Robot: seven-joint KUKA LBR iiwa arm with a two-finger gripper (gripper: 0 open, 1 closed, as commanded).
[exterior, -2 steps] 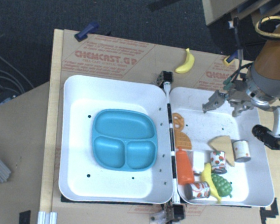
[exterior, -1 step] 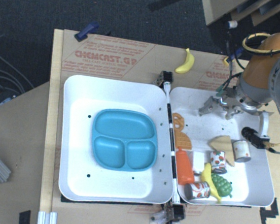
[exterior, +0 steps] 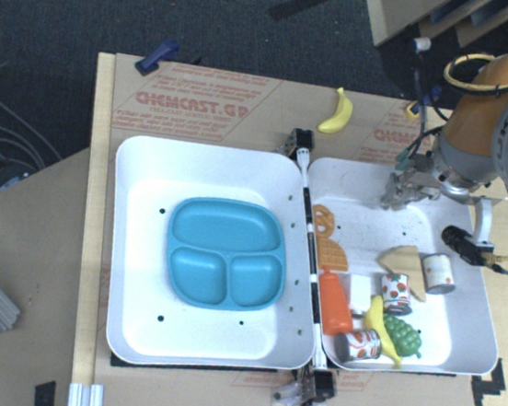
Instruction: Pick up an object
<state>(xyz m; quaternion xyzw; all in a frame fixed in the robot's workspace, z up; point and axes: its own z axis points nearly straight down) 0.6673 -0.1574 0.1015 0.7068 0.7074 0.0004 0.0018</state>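
My gripper [exterior: 403, 187] hangs over the far part of the right bin [exterior: 367, 189], above bare white floor, with nothing seen in it. Nearer in that bin lie a pretzel [exterior: 323, 220], a toast slice [exterior: 331, 254], an orange carrot [exterior: 335, 303], a tan wedge [exterior: 401, 259], a silver can [exterior: 437, 273], a red-patterned can [exterior: 396, 293], another can [exterior: 362, 345], a yellow banana [exterior: 384, 328] and a green bunch [exterior: 406, 339]. The gripper stands apart from all of them, toward the bin's back wall.
The left bin [exterior: 145, 183] holds a blue divided plate [exterior: 226, 251]. A second yellow banana [exterior: 337, 113] lies on the bench behind the bins. A blue clip [exterior: 156, 57] sits at the bench's far left corner. The arm [exterior: 498, 109] reaches in from the upper right.
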